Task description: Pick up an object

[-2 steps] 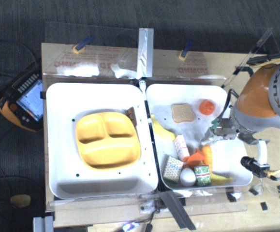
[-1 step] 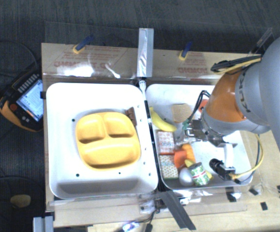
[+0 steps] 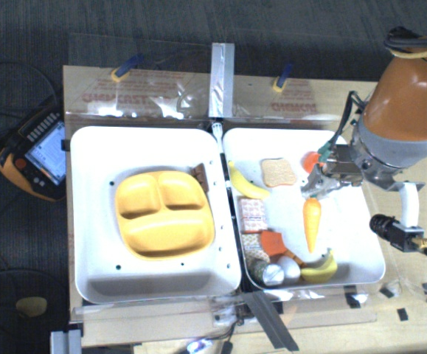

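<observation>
The gripper (image 3: 318,185) hangs over the right bin (image 3: 360,260), near its middle, with the arm (image 3: 399,109) reaching in from three o'clock. Whether its fingers stand wide or narrow cannot be told from this view. A toy carrot (image 3: 311,223) lies directly at six o'clock of the gripper, its top just beneath the fingertips and its point toward six o'clock; contact cannot be told. A slice of bread (image 3: 278,172) sits at ten o'clock of the gripper, a banana (image 3: 244,182) beyond it. A second banana (image 3: 318,268) lies at six o'clock of the carrot. The left bin (image 3: 95,150) holds a yellow divided plate (image 3: 164,212).
</observation>
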Robot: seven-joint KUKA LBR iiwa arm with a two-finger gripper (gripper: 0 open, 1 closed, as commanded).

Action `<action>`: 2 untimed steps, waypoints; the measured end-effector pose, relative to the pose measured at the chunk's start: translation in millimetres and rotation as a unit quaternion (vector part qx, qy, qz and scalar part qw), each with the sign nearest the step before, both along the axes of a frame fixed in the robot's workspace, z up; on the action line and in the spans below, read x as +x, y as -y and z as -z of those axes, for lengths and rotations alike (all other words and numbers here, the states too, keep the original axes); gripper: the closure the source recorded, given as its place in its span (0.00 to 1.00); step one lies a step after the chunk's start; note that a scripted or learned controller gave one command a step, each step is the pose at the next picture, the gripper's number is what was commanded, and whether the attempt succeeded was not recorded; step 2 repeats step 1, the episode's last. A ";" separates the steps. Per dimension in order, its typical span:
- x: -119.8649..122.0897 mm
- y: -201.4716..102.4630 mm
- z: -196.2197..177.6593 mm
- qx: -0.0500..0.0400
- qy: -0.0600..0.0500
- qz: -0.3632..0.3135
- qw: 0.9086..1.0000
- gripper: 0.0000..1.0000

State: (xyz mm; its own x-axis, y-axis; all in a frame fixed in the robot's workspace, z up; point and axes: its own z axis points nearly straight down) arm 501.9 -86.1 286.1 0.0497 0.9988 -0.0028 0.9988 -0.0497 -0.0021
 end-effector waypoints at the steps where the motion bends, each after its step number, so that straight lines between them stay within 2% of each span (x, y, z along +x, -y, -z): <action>1: 43.7 -59.2 26.1 0.001 -0.001 -0.052 0.999 1.00; 2: 43.7 -59.2 26.1 0.001 -0.001 -0.052 0.999 1.00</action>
